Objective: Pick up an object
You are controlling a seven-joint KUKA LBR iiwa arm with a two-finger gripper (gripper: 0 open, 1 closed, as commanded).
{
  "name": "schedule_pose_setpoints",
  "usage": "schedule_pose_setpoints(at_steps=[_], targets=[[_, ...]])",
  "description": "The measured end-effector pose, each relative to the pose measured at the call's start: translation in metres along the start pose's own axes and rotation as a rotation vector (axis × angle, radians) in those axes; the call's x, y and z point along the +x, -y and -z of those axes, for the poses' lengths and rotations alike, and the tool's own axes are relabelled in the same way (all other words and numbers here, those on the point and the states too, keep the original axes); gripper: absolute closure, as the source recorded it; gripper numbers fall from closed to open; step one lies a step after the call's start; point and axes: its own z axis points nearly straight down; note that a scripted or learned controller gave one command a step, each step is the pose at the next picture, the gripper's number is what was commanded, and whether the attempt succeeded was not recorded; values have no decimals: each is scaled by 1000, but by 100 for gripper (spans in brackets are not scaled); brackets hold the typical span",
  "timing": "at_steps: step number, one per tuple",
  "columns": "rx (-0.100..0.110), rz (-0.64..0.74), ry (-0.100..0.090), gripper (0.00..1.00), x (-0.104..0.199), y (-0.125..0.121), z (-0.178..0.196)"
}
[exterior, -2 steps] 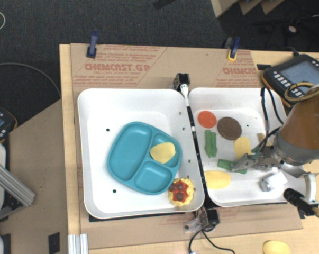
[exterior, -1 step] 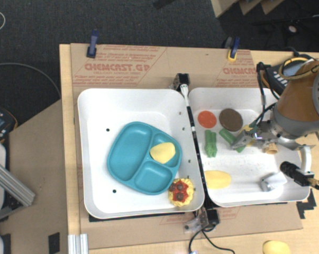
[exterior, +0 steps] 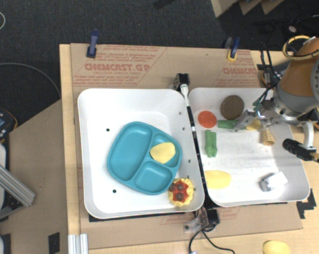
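Right now the tool (exterior: 247,121) sits low in the right bin (exterior: 291,194), just beside the brown round object (exterior: 232,107), which serves as the landmark. Its fingers look spread, one tip touching a small green piece (exterior: 227,124) below the brown object; nothing is pinched between them. Left of the brown object lies a red disc (exterior: 207,119), and below that a green stick (exterior: 210,143) and a yellow piece (exterior: 217,179). Well to its left, in the other bin (exterior: 96,110), a teal divided plate (exterior: 133,160) carries a yellow lump (exterior: 163,152).
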Motion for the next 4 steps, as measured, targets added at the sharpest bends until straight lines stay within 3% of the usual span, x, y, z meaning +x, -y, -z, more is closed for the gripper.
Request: schedule_pose_setpoints(at_steps=[1, 2, 3, 4], targets=[[-4, 0, 30, 0, 16, -55, -1], [-1, -7, 26, 0, 64, 28, -3], [-13, -1, 27, 0, 131, 80, 101], [-3, 1, 25, 0, 211, 135, 107]])
